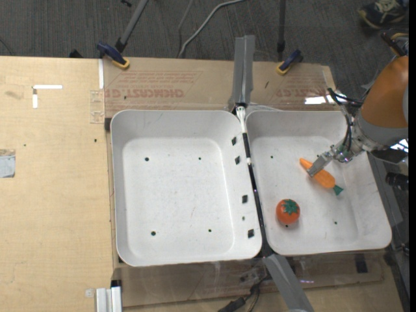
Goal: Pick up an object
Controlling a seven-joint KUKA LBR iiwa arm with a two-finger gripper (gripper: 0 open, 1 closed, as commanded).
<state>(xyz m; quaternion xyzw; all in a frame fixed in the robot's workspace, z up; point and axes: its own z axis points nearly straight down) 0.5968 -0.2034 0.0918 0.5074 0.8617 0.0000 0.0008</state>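
Claw [319, 168] positioning: the claw is reaching into the right bin [364, 239] from the right side, its grey fingers [316, 169] lying across the middle of a toy carrot [321, 175]. Whether the fingers are gripping the carrot or merely sitting over it cannot be told. The carrot is lying at a slant on the bin floor, green tip pointing lower right. A toy tomato [288, 212] is resting near the carrot, apart from it, toward the front. The left bin [120, 174] is sitting just beside on the table [52, 174].
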